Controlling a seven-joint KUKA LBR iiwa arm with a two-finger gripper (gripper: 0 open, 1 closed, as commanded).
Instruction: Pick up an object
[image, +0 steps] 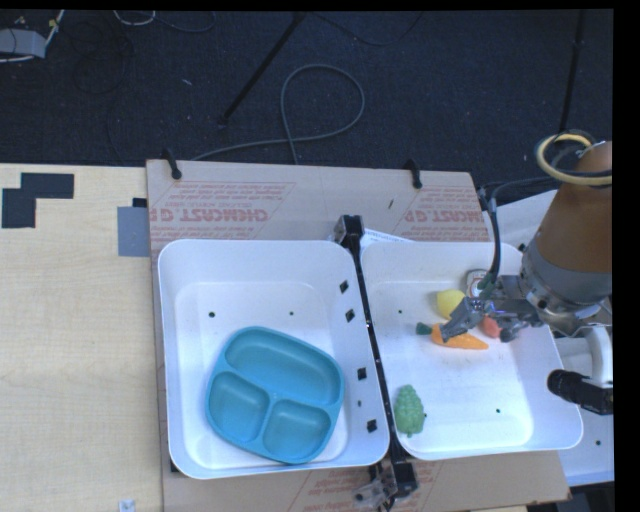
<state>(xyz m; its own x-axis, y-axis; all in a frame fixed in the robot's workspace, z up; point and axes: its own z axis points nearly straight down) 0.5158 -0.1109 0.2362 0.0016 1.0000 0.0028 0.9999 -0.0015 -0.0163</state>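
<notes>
Two shallow white plastic bins sit side by side on a cardboard sheet, and the grey two-finger gripper (468, 318) hangs low over the right bin (520, 420), reaching in from the right below the arm's orange band. Its metal tip sits just above, perhaps touching, a small orange carrot-shaped toy (462, 341) with a dark green stub at its left end. Whether the fingers are spread or pressed together cannot be told, as they blur into the clutter beneath. Just above and left of the tip lies a rounded yellow toy (449, 300), likely a lemon, and a small reddish piece (490, 326) shows beside the gripper's right edge. Well apart, at the near left corner of the same bin, rests a knobbly green toy shaped like a broccoli floret (409, 409).

A black divider strip (362, 330) runs between the bins. The left bin (185, 330) holds a smooth blue plastic plate with three compartments (274, 393). The brown cardboard sheet (290, 205) under both bins carries red print, upside down, reading roughly "CHEMCAST GP".
</notes>
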